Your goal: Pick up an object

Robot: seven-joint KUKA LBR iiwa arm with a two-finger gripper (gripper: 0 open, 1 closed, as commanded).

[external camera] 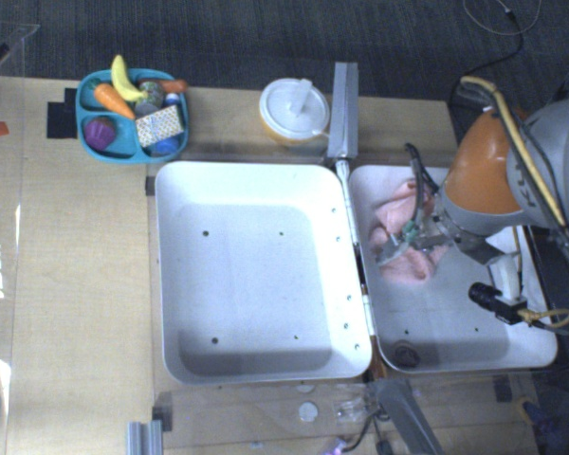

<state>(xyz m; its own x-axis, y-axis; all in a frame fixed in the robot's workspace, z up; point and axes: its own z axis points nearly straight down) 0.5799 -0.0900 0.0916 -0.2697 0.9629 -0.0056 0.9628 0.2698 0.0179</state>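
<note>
Pink crumpled cloth [410,265] lies in the right bin [455,335] with the gripper [399,243] down on it, apart or clamped I cannot tell, so the grasp looks unconfirmed and the lift is not yet done.

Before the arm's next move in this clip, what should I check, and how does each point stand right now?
1. The pink cloth lies inside the right bin: ok.
2. The gripper is over the pink cloth: ok.
3. The pink cloth is actually gripped: cannot tell.
4. The small dark thing near the bin's front corner is apart from the gripper: ok.
</note>
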